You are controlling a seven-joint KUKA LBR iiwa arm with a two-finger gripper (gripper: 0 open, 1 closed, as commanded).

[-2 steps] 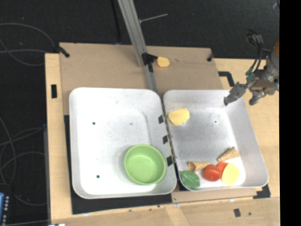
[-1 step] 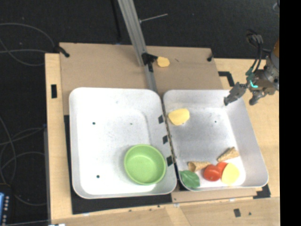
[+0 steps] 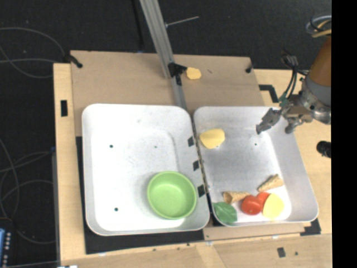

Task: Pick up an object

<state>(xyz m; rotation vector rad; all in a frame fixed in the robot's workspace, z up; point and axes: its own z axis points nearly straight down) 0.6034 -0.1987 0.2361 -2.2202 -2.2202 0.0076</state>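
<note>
Green bowl (image 3: pixel 172 195) upright; open gripper (image 3: pixel 276 123) above right bin (image 3: pixel 240 144)

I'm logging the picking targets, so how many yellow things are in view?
3: a pale yellow lump at the right bin's upper left, a yellow round piece in its lower right corner, and a small yellow piece on the board behind the bins.
</note>
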